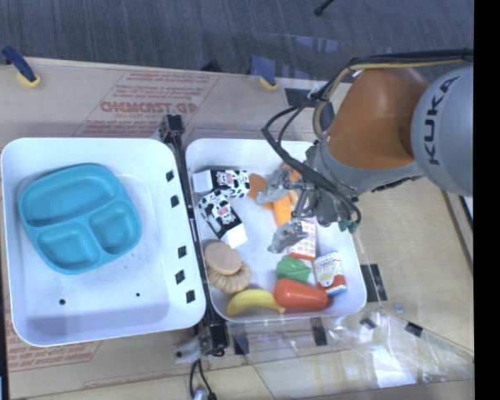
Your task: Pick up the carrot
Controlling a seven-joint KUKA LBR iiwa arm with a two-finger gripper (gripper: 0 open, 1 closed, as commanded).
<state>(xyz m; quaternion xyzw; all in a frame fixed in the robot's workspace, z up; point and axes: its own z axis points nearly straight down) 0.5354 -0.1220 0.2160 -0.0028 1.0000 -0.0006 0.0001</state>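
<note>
The carrot is a short orange piece lying in the middle of the right bin, and its orange end pokes out towards the cow-patterned cartons. My gripper hangs right over it under the arm's orange band. One grey finger stands on the carrot's far side and the other finger on its near side. The fingers are spread apart with the carrot lying between them, and the carrot looks to be resting on the bin floor.
Crowded around the carrot are two cow-patterned cartons, round biscuits, a banana, a red pepper, a green vegetable and a small carton. In the left bin lies a blue divided plate.
</note>
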